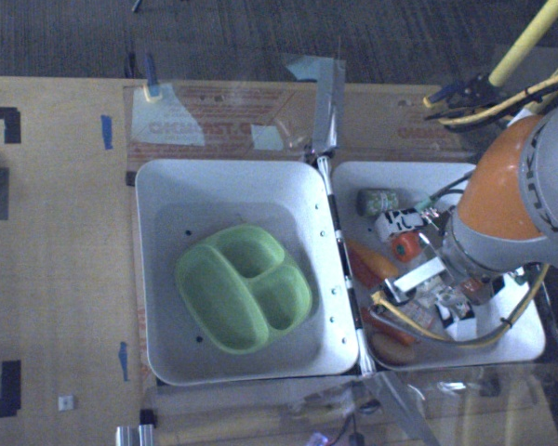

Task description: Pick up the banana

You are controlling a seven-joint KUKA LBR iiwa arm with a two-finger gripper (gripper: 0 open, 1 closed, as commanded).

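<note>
My gripper is low inside the right bin, under the grey wrist and orange band. It hangs over a cluster of small items. A thin yellow curve runs just below the gripper; I cannot tell whether it is the banana or a cable. Much of the bin's middle is hidden by the arm.
Around the gripper in the right bin lie a green can, a white and black item, a small red-orange ball, an orange carrot-like piece and a tan item. The left bin holds a green divided plate.
</note>
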